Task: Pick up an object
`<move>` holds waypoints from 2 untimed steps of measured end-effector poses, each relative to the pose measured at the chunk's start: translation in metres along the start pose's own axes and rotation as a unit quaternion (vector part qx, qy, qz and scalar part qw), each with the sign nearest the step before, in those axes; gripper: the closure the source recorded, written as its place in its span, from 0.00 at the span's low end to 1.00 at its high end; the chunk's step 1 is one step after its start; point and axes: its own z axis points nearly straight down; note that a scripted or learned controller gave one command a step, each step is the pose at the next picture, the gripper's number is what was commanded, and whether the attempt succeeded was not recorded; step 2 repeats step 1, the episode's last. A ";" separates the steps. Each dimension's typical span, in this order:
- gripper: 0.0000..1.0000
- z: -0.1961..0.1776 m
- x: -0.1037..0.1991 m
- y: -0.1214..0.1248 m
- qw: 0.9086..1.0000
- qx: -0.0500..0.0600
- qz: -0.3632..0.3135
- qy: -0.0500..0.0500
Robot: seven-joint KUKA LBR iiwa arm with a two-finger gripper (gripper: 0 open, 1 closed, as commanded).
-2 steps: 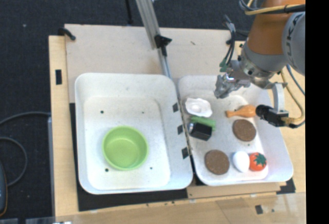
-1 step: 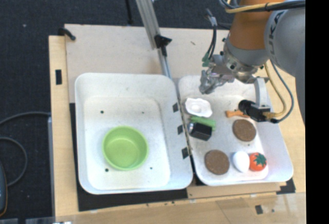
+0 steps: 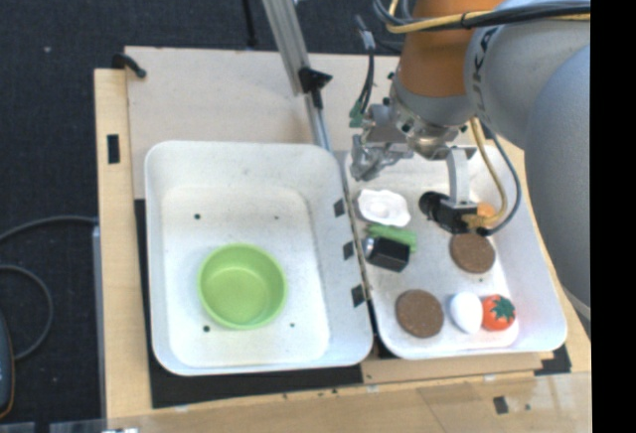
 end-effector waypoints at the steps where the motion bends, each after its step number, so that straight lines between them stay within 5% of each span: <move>1: 1.00 0.007 0.050 0.005 1.000 -0.001 0.000 0.000; 2: 1.00 0.007 0.050 0.005 1.000 -0.001 0.000 0.000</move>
